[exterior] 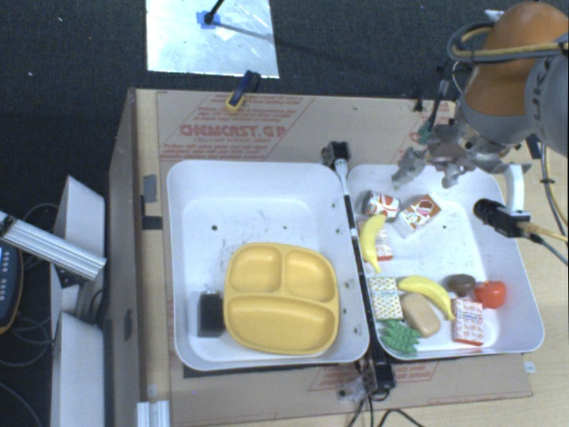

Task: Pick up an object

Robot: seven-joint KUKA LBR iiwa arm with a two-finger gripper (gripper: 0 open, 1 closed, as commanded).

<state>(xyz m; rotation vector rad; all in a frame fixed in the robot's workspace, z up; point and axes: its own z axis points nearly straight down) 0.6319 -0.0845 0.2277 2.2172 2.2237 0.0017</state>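
My gripper hangs over the far edge of the right bin. Its two grey fingers are spread apart with nothing between them, so it is open. Just below it in the bin lie two small red-and-white cartons. A yellow banana rests against the bin's left wall. Nearer the front are a second banana, a checkered box, a tan oval piece, a green leafy piece, a brown lump, a red tomato and a red packet.
The left bin holds a yellow divided plate and a small black block. A black clamp sits at the far end of the divider between the bins. A black fitting lies over the right bin's far right side.
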